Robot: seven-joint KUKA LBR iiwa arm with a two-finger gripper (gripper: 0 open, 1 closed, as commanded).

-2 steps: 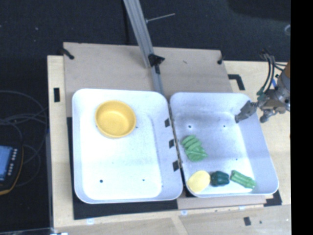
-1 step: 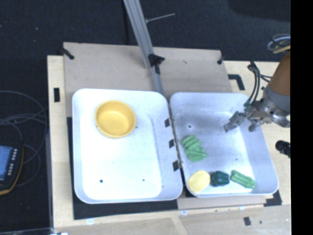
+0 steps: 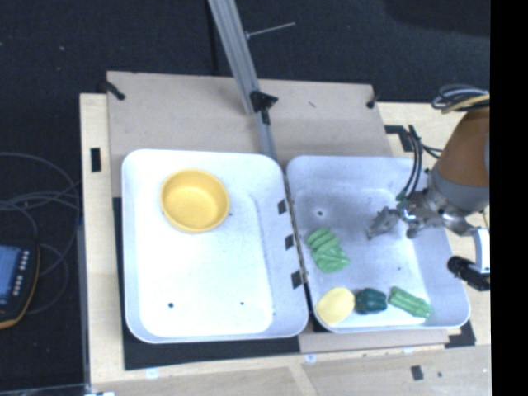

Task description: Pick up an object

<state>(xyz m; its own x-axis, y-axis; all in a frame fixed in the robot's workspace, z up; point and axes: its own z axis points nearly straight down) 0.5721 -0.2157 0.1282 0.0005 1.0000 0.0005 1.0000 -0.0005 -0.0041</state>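
Nearest me, along the right bin's front edge, I see a smooth yellow lump, a dark green piece and a ribbed green pepper-like piece lying with its long axis running left-right. Behind them sits a ridged green object. My gripper hovers over bare bin floor, fingers parted, holding nothing. Over in the left bin sits a round yellow bowl.

Arm showing rounded orange band above grey wrist collar. Black cables running down its left side, yellowish and black cable loops sitting above at the top. Gripper looking grey metal, small, angular. White bracket with black knob sticking out below wrist.
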